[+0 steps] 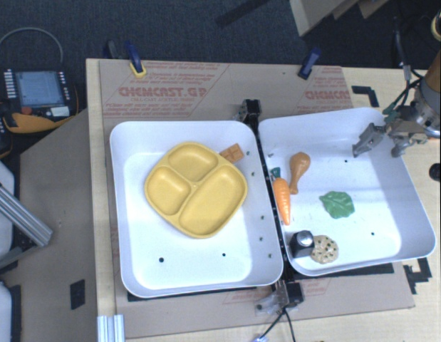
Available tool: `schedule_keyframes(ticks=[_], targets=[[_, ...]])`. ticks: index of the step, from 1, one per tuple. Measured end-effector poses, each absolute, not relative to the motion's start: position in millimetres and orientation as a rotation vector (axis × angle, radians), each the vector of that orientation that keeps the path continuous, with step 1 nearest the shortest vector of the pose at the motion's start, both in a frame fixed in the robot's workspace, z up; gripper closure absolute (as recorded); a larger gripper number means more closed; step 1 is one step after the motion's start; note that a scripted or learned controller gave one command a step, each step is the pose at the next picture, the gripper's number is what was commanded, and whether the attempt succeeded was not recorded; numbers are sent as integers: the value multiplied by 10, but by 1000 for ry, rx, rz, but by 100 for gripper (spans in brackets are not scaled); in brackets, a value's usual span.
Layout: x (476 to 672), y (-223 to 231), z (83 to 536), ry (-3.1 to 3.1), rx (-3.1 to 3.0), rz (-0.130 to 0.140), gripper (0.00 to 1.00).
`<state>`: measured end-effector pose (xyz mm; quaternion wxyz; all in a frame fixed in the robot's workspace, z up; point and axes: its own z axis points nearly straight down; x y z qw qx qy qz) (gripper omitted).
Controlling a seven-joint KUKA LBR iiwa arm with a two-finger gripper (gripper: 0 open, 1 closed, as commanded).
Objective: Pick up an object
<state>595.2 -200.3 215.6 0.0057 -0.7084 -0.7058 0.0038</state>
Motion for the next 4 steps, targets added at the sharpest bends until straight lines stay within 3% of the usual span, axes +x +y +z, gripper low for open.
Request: schedule_keyframes(ticks=[1,3,4], targets=[[5983,-1996,2237,-2222,-2222,0,0],[5957,-1859,1148,-2218,-2215,5,0],[5986,-1891,915,-2225,-2228,0,0]])
